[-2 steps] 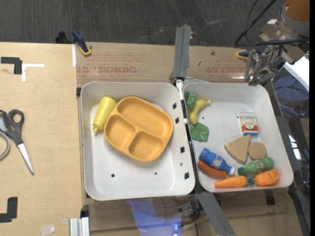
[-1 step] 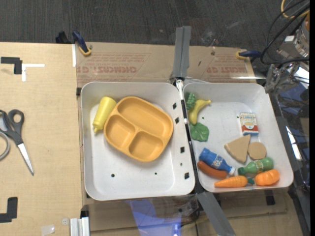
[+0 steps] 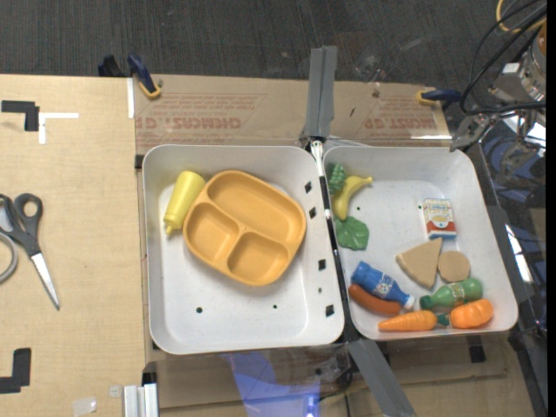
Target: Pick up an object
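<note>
The right bin (image 3: 491,233) holds several toy foods. A yellow banana (image 3: 346,194) lies at its top left beside a small dark green piece (image 3: 335,177), with a green leaf (image 3: 352,233) below them. A small white carton (image 3: 440,218) lies right of centre, above a tan bread wedge (image 3: 420,263) and a round tan cookie (image 3: 453,266). Along the near wall are a blue pouch (image 3: 380,283), a red sausage (image 3: 373,301), a carrot (image 3: 407,321), a green bottle (image 3: 452,294) and an orange (image 3: 472,314). Part of the arm with cables (image 3: 519,72) hangs past the bin's far right corner.
The left bin (image 3: 165,311) holds a yellow three-part plate (image 3: 241,227) and a yellow bottle (image 3: 182,200) against its left side. Scissors (image 3: 30,241) lie on the wooden bench at left. Cardboard (image 3: 217,115) lies behind the bins.
</note>
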Tool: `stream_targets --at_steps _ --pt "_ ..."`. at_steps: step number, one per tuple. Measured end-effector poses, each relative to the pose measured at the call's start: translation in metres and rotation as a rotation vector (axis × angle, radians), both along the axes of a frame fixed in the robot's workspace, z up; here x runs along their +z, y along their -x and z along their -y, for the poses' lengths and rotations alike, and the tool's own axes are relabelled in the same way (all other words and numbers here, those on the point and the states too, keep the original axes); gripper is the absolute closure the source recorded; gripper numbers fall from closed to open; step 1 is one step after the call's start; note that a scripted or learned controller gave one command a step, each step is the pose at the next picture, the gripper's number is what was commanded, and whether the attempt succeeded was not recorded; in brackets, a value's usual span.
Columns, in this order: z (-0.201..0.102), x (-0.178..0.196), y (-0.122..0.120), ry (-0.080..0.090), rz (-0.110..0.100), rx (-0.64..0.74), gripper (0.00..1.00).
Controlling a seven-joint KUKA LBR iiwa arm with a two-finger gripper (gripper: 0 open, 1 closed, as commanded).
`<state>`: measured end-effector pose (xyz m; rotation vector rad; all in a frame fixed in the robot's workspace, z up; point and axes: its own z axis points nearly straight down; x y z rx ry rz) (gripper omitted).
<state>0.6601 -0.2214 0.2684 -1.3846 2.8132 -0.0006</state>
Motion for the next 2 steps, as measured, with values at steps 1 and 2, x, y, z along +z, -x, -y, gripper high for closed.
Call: stream_targets --at_steps 1,2 --pt "0.0 -0.144 0.024 0.0 -0.002 -0.002 0.0" --pt "-0.003 -0.174 0.048 0.001 0.0 -0.059 0.0"
